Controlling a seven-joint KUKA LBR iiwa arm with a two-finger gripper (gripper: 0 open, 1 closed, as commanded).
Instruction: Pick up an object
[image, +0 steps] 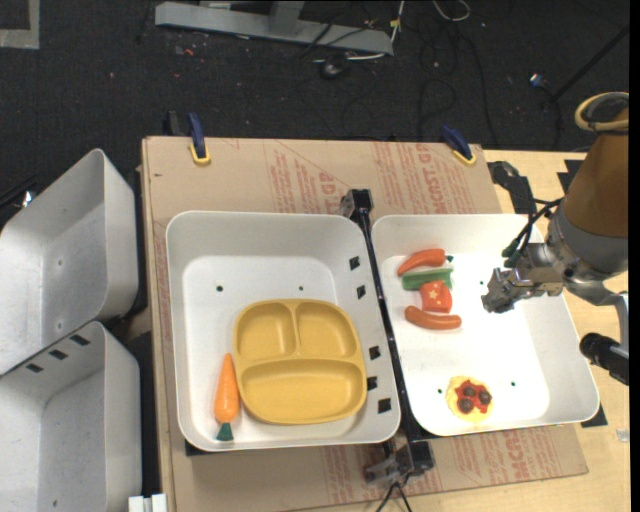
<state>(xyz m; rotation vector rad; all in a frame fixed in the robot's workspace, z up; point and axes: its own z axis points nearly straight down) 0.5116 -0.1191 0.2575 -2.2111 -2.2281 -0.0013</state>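
I am logging the right bin (560, 340) as my landmark. Lying in its far-left part: chili (421, 261), green piece (428, 279), red pepper (436, 296), sausage (433, 320). Sitting near its front edge: small pizza (470, 396). The gripper (497, 296) is hovering just right of the pepper; I cannot tell its finger state.

Red print runs over the cardboard sheet (300, 175) under the bins, upside down and too faint to read with certainty.
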